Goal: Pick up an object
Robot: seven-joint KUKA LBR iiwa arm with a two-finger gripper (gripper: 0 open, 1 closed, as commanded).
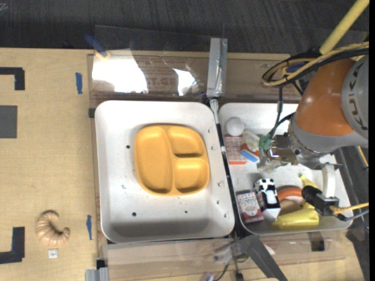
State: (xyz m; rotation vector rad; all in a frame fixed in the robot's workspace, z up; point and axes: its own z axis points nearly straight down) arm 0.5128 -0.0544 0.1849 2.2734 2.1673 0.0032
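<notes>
Two shallow white bins are seen side by side on the bench. The left bin [111, 174] holds a yellow divided tray [171, 158], which lies near its middle with three compartments facing up.

The right bin [328, 226] is crowded. A small white ball [235, 126] sits toward its 11 o'clock corner. Just below the ball, at about 9 o'clock in the bin, a flat white card with red and blue marks [245, 153] is seen. Toward 6 o'clock a black-and-white toy [268, 191] stands beside a small red-printed packet [249, 205], and a yellow banana-like object [298, 218] lies along the near wall at about 5 o'clock, with an orange piece [288, 193] just above it.

The grey arm with its orange band [327, 101] is seen over the bin's 2 o'clock side. The gripper [270, 155] hangs near the bin's centre, close to the card; whether its jaws are apart or together cannot be told, and nothing is seen between them.

Outside the bins, at 8 o'clock on the bench, a tan curled object [53, 227] lies alone.
</notes>
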